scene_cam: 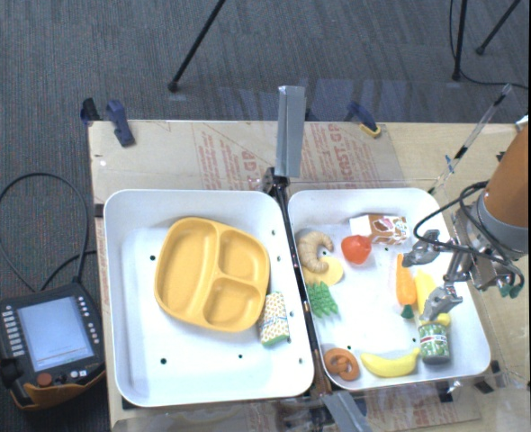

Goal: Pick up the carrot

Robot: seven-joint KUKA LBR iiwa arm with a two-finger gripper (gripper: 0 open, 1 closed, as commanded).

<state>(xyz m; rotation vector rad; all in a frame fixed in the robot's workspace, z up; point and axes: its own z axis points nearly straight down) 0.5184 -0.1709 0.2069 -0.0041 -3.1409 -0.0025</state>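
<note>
Hovering over right bin [306, 207], gripper [435, 279] just right of carrot [406, 284], fingers spread open, nothing between them. Carrot lies lengthwise on bin floor, green top toward near edge. Tomato [356, 249] left of carrot, carton [383, 229] beyond it, can [435, 341] and banana [390, 364] nearer camera than carrot.

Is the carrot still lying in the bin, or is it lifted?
Lying in the right bin. The carrot rests flat on the floor, with the tool just beside it.
</note>
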